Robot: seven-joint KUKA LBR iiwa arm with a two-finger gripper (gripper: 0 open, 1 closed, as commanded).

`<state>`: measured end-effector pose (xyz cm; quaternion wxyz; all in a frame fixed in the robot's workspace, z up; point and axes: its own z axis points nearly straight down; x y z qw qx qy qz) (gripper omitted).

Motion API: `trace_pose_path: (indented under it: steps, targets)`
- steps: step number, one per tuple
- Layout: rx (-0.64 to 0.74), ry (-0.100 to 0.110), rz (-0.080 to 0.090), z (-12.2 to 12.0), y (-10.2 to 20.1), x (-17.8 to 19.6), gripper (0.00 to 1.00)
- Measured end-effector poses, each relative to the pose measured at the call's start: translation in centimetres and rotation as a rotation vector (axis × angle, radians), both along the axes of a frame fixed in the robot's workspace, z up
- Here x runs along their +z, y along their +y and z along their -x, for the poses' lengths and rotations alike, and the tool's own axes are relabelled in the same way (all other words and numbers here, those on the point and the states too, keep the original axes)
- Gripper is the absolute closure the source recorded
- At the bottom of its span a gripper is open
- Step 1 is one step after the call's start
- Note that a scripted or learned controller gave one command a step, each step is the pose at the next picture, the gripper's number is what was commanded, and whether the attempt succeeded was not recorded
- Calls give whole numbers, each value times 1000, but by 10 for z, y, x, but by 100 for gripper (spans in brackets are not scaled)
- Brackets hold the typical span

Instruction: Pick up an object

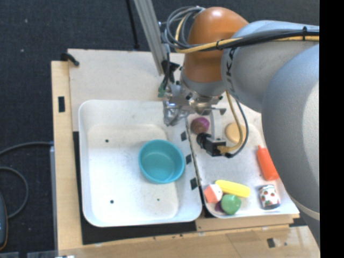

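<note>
Under the wrist, near the right bin's [244, 168] back edge: small purple ball [200, 124] | gripper [185, 114] directly above it, beside the divider; whether it grips, cannot tell | orange carrot [266, 163] at right; yellow banana [233, 188], green fruit [230, 203], red block [211, 194], patterned can [269, 196] in front | blue bowl [161, 161] in left bin [107, 187].

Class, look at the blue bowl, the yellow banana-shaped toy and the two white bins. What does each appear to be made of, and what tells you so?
Blue bowl: probably plastic; uniform teal colour, smooth matte surface with a soft sheen.
Yellow banana-shaped toy: likely moulded plastic or rubber; flat, saturated colour, no natural mottling.
White bins: seemingly thin moulded plastic; rounded corners, smooth lips, slightly glossy. None can be confirmed by look alone.
</note>
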<state>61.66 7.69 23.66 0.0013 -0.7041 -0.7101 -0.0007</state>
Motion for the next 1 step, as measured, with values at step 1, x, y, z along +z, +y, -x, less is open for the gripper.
trace_pose_path:
  steps: [1]
  targets:
    - [-6, 1, 1, 0, -4, -1, 0]
